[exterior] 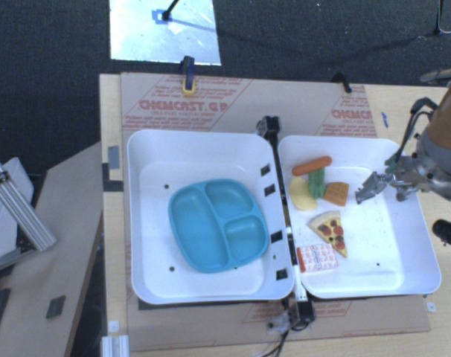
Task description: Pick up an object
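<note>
Orange, the toy hot dog lies at the right bin's far left, long axis left-right, well left of the gripper, whose empty fingers stand slightly apart.

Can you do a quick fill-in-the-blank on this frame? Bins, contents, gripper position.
1. The blue divided tray lies in the ____ bin.
2. The pizza slice lies in the ____ bin.
3. The gripper hangs over the ____ bin, to the right of the waffle piece.
4. The hot dog is ____ in colour.

Missing words: left; right; right; orange
</note>
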`<state>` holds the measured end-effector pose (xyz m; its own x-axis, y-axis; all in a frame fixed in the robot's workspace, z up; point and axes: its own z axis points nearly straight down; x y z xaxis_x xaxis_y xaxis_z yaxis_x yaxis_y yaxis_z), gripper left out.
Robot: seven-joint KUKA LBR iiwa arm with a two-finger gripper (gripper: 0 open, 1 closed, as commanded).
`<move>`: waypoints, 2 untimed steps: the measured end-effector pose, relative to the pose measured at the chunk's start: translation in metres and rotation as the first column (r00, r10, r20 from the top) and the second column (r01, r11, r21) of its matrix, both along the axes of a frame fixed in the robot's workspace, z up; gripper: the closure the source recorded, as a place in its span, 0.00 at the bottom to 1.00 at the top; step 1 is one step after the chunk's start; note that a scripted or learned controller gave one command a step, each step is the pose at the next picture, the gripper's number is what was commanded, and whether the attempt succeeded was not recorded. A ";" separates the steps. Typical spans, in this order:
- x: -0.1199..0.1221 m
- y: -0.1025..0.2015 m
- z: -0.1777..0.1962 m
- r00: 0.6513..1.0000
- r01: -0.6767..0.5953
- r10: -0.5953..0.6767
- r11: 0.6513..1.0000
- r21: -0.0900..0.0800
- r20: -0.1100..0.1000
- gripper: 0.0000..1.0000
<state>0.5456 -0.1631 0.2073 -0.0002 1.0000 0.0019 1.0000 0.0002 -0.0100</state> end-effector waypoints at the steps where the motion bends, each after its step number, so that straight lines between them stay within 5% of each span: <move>1: 0.003 0.000 0.006 1.000 -0.003 0.003 1.000 -0.002 0.011 0.00; 2: 0.011 0.005 -0.051 1.000 -0.003 0.003 1.000 -0.001 0.008 0.00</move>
<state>0.5565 -0.1579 0.1562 -0.0032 1.0000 0.0006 1.0000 0.0032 -0.0024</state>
